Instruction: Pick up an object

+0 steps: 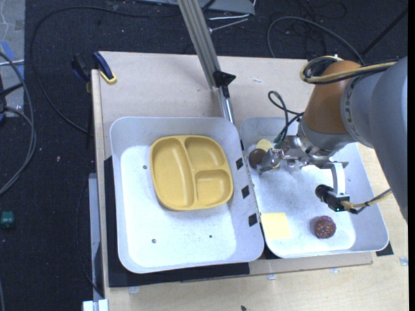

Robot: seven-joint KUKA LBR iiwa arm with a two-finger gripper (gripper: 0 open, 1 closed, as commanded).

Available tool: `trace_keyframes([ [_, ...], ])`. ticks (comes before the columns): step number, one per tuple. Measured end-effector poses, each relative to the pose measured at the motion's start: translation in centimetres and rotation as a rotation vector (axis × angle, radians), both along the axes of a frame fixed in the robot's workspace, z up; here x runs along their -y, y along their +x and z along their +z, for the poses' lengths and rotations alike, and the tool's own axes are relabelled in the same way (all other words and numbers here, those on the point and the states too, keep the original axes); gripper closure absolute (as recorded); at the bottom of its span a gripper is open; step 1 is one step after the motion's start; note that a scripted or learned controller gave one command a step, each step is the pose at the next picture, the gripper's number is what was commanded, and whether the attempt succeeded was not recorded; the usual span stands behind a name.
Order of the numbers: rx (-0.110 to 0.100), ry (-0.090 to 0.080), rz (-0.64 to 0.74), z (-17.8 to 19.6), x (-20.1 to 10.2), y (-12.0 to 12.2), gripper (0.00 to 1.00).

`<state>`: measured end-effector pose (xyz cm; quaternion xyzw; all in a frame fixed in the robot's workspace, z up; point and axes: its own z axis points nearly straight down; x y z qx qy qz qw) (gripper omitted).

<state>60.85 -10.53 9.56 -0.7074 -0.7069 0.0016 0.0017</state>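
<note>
Jaws (269,161) low in the right bin, state unreadable from this angle.
Small brown-and-yellow object (259,153) sits touching them at about 10 o'clock, near the bin's left wall. Yellow block (275,225) lies at 6 o'clock, dark red ball (323,227) at 4 o'clock, both well apart. Yellow divided plate (191,172) in the left bin (130,238).

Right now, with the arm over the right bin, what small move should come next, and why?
Probably ease the gripper a little lower onto the small brown and pale yellow items by the right bin's left wall. It sits right beside them, and nothing visibly rests in its grasp. The yellow square and dark red ball lie farther off, toward the bin's near edge.
</note>
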Motion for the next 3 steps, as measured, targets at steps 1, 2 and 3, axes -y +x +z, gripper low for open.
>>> trace_keyframes([
  [1, 0.005, -0.001, 0.0, 1.3, 0.0, 0.1, 1.0],
  [2, 0.008, -0.001, -0.001, 5.6, 0.2, 0.0, 1.0],
  [3, 0.012, -0.001, 0.004, 11.7, -0.3, 0.7, 1.0],
])
